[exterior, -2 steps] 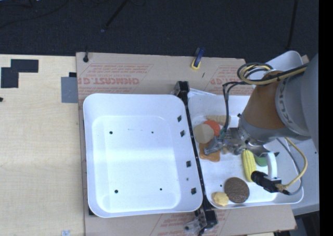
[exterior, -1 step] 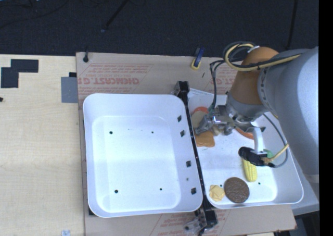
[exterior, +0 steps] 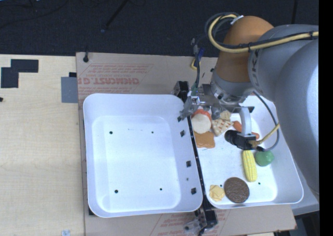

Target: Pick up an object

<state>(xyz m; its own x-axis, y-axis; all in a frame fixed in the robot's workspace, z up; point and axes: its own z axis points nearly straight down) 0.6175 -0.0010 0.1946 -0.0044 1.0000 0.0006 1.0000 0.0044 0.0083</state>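
One camera looks down on the bench (exterior: pixel 36 141) from above, at a slant, far enough off to take in both white bins whole. The left bin (exterior: pixel 99 125) fills the middle of the frame and the right bin (exterior: pixel 283 188) sits lower right. The arm (exterior: pixel 291 68) enters from the right edge and bulks large in the upper right, nearer the lens. Dark floor with cables (exterior: pixel 119 0) runs across the top.
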